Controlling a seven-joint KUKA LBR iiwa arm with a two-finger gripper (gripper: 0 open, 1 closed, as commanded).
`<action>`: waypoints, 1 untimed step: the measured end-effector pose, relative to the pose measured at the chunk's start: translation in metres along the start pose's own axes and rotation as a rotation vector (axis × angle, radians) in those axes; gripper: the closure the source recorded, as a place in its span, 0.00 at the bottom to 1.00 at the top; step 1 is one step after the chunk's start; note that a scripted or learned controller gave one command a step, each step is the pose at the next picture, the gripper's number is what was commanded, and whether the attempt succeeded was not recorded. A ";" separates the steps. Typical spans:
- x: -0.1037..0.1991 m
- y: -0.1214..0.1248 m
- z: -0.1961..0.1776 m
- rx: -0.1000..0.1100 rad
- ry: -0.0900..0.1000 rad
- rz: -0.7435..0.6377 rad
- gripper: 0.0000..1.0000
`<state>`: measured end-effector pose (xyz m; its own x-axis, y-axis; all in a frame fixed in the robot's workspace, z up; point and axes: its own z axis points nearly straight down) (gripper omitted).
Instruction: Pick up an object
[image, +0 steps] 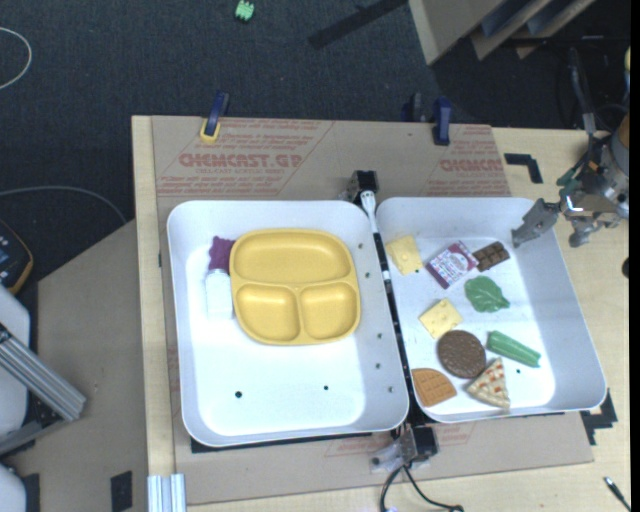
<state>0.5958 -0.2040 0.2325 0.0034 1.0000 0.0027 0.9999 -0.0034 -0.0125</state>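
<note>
A light wooden surface (100, 330) carries a brown cardboard sheet (330, 150) printed in red with what reads as "CHEMCAST GP", repeated and partly cut off. On it sit two shallow white bins side by side. The left bin (270, 400) holds a yellow divided plate (295, 283) with three sections, with a small purple and white item (218, 272) tucked just beside its left edge. The right bin (560, 290) holds the small things to choose from, all toy food: a green pepper-like piece (514, 348), a round brown cookie (461, 353), a green leafy piece (486, 294), a pizza slice (490, 385), a tan cracker (432, 386), two yellow cheese pieces (405, 254), a red and white packet (450, 264) whose print is too small to read, and a dark chocolate piece (490, 256).

The robot's hand (553, 222) sits at the upper right rim of the right bin, its fingers spread apart and holding nothing, well apart from the food.

No item has been grasped yet. A good pick would likely target a piece standing apart, such as the leafy piece or the chocolate near the hand, coming straight down with the fingers either side, avoiding the crowded cookie, cracker and pizza cluster
</note>
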 end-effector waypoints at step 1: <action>0.001 0.003 -0.008 -0.013 -0.003 -0.003 0.00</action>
<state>0.5985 -0.2035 0.2402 0.0000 1.0000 -0.0006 1.0000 0.0000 0.0010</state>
